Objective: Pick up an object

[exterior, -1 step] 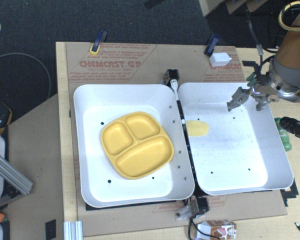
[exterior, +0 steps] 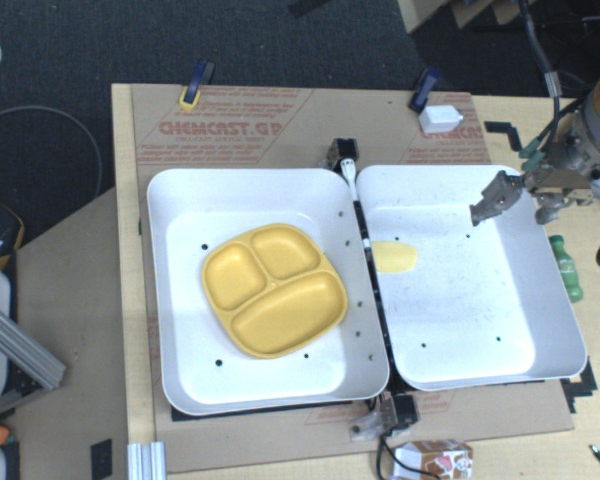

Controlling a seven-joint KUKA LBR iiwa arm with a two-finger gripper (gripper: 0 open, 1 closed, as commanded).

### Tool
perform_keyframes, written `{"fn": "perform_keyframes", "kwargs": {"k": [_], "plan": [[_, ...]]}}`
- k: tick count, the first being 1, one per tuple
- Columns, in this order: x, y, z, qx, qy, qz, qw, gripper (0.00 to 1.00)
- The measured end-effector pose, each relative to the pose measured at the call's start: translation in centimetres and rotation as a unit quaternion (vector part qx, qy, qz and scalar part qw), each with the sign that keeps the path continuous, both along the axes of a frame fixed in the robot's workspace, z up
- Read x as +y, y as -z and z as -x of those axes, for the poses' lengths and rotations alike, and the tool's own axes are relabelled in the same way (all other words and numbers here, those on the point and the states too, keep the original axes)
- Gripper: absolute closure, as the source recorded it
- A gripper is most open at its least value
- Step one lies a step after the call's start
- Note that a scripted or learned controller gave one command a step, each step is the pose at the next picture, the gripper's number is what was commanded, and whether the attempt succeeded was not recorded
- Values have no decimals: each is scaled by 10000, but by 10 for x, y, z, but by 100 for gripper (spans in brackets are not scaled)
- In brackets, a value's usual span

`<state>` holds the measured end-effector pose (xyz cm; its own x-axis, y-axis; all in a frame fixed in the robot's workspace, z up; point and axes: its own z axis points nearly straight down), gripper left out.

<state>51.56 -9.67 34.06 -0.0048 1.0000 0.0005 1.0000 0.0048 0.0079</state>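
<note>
Hovering over right bin (exterior: 540,358), gripper (exterior: 488,204) grip state unclear; yellow divided plate (exterior: 273,289) in left bin (exterior: 170,298).

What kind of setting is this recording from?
Probably a robot lab test bench: two white bins clamped on a cardboard-covered bench, a yellow divided plate as a test object, and loose cables.

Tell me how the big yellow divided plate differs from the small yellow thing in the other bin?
The yellow divided plate is far larger than the small yellow piece. The plate has three moulded compartments and a raised rim; the piece looks flat and plain. The plate lies mid-floor in the left bin, turned at an angle; the piece lies by the right bin's left wall. Both are yellow and untouched.
</note>
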Motion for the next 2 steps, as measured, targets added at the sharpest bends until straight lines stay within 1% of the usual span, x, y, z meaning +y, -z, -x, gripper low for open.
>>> {"fn": "perform_keyframes", "kwargs": {"k": [1, 2], "plan": [[33, -195, 20, -58, 1, 11, 10000, 0], [32, -197, 19, 11, 13, 12, 10000, 100]]}}
